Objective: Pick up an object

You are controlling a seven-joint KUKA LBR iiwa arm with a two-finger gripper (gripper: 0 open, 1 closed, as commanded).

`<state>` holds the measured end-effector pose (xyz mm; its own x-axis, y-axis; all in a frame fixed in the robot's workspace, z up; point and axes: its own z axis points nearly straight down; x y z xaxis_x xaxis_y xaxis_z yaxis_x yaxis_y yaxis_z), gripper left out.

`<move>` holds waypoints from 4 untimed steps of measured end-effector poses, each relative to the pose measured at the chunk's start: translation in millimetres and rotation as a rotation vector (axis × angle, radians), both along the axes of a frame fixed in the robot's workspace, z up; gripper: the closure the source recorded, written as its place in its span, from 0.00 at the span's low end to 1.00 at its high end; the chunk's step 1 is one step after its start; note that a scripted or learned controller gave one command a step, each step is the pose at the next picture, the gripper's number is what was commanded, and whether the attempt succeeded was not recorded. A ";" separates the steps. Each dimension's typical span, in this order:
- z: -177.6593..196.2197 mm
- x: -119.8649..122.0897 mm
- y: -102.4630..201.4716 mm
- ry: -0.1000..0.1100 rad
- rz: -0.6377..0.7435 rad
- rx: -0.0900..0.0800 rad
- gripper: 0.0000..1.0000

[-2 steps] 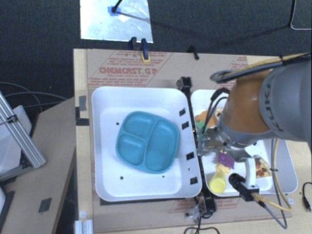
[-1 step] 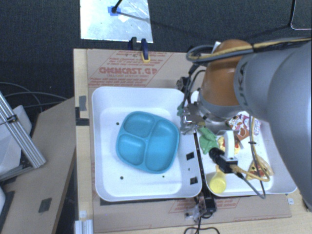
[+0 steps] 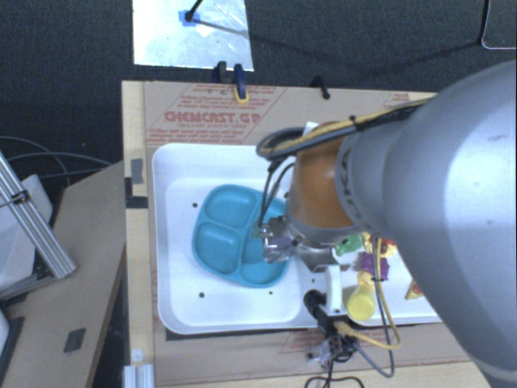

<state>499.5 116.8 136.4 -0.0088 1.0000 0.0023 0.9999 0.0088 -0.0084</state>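
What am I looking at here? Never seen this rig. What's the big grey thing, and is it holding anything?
It is one picture from a fixed camera above a bench, looking down at a slant. The big grey shape is a robot arm reaching in from the right; the orange band sits just above its wrist. On the bench are two shallow white bins. The left bin holds a blue divided plate. In the right bin, a yellow bottle-like object and some small colourful items peek out from under the arm. The arm's wrist hangs over the plate's right edge. Its fingers are hidden from this angle, so I cannot tell whether it holds anything.
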 end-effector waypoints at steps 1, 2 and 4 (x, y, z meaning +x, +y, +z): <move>19.6 6.7 38.0 -0.010 -0.001 0.000 1.00; 5.5 80.6 15.8 -0.013 -0.008 -0.003 1.00; 28.8 91.1 38.1 0.005 -0.008 -0.005 1.00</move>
